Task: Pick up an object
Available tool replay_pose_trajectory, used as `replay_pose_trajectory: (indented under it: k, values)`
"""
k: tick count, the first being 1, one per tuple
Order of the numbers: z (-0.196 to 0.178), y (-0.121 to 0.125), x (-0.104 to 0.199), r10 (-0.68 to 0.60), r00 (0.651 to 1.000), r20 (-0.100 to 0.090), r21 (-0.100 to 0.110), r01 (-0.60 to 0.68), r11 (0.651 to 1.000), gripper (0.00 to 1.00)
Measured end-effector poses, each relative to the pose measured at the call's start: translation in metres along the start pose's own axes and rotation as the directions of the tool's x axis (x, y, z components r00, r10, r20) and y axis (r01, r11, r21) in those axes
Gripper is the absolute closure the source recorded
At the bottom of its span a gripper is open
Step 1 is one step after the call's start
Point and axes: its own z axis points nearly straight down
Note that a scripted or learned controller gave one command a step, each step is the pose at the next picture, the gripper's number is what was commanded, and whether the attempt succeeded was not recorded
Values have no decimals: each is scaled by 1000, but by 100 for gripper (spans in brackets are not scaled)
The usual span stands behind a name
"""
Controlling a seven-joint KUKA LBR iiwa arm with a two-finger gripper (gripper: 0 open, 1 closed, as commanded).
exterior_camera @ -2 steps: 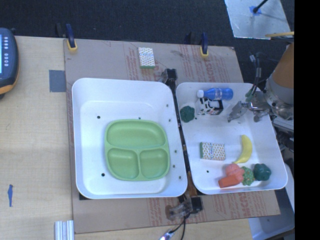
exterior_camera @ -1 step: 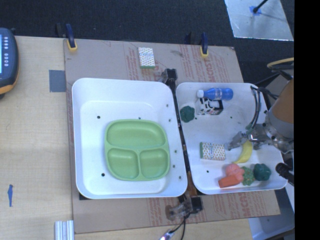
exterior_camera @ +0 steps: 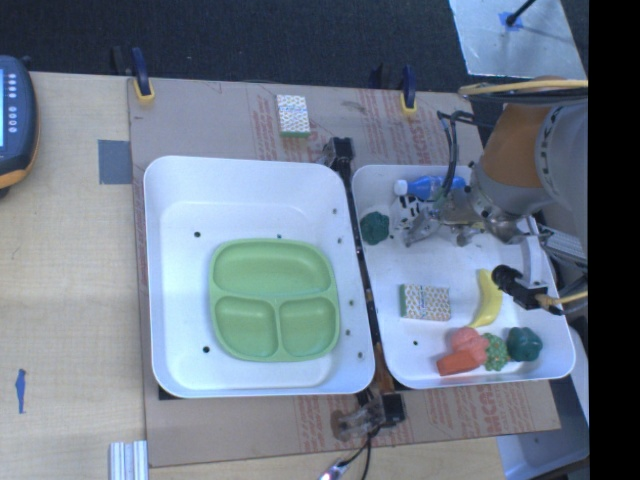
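At the far end of the shallow white right-hand bin (exterior_camera: 392, 368), the arm's two-finger gripper (exterior_camera: 428, 218) is seen low over the bin floor, with blue parts and cables just behind it. Whether it is released or clenched cannot be told, and nothing is seen to be grasped by it. The grey arm with its orange band (exterior_camera: 515, 150) is seen entering from the right, above the bin's far right corner.

Several loose objects are held in this bin. A small dark green round piece (exterior_camera: 374, 227) is placed near the left wall, just beside the gripper but apart from it. A speckled green-and-white rectangular block (exterior_camera: 426, 302) lies flat near the middle of the floor. A yellow toy banana (exterior_camera: 487, 299) is set to its right. Along the near wall an orange-red toy vegetable (exterior_camera: 461, 352), a light green broccoli-like piece (exterior_camera: 495, 352) and a dark green rounded piece (exterior_camera: 523, 344) are grouped close together in a row, well apart from the gripper.

The shallow white left-hand bin (exterior_camera: 170, 268) is occupied by a pale green plastic tray with three compartments (exterior_camera: 272, 299), lying flat at its middle. A second speckled block (exterior_camera: 292, 114) rests on the brown cardboard sheet (exterior_camera: 220, 118) beyond the bins.
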Motion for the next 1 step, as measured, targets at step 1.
replay_pose_trajectory:
  k: [1]
  values:
    - [-151, 27, -75, 11, 1000, 8, -11, -11, 1000, 0]
